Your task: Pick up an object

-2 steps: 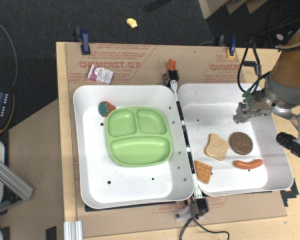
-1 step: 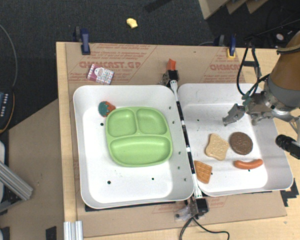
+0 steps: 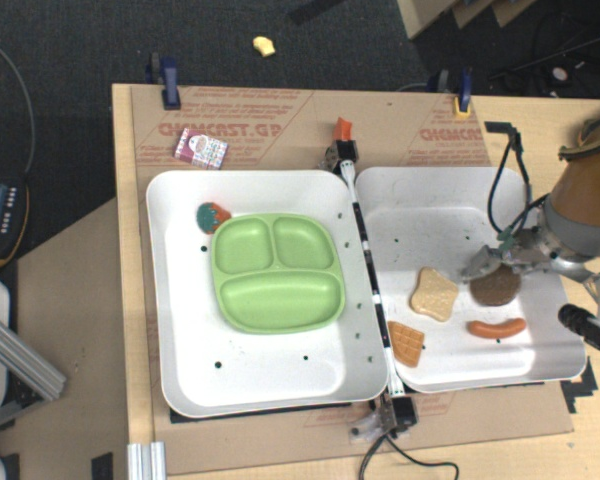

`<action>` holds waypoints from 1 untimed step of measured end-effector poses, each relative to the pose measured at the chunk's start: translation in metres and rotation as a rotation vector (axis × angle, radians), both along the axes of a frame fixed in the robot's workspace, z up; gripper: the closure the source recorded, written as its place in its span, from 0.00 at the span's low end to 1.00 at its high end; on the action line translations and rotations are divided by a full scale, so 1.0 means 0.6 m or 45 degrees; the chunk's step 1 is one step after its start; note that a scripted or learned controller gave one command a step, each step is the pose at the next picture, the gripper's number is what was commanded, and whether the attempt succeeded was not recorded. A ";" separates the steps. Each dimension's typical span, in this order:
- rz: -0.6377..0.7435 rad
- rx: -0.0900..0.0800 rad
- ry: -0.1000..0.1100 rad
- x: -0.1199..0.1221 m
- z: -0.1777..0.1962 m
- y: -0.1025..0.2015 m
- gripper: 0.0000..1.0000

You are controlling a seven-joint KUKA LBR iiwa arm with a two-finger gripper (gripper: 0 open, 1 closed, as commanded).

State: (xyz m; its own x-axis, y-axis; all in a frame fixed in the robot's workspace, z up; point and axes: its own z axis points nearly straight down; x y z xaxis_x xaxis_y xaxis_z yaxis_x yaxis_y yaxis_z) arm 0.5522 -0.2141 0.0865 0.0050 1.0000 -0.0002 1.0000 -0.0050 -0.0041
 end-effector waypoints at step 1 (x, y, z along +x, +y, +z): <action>0.006 -0.002 -0.011 0.005 0.027 0.006 1.00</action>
